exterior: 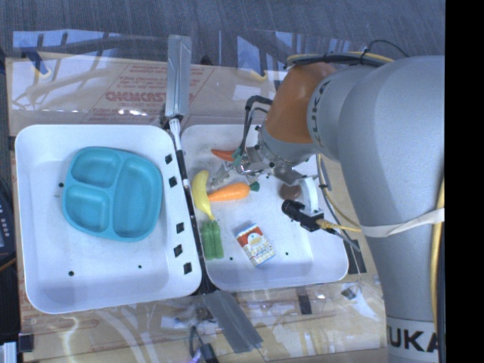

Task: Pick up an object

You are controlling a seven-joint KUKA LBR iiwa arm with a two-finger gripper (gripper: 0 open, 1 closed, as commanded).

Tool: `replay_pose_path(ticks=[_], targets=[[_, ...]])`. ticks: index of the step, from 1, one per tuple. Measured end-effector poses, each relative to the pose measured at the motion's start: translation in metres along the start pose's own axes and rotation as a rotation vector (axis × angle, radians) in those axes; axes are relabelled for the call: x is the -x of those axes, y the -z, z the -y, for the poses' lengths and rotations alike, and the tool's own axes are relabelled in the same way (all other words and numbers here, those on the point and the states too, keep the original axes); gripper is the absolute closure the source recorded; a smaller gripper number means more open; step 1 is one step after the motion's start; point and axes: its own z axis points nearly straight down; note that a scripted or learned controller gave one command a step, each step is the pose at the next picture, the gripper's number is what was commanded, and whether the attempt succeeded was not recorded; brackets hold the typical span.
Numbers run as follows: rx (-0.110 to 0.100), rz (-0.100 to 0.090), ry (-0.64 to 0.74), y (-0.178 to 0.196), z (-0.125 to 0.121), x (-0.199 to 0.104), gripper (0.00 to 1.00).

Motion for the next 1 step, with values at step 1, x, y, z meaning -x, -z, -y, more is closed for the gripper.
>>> replay_pose_path(ticks=[1], targets=[[-0.001,0.0,-0.007,-0.0006,0.0375,-0.0126,0.0]])
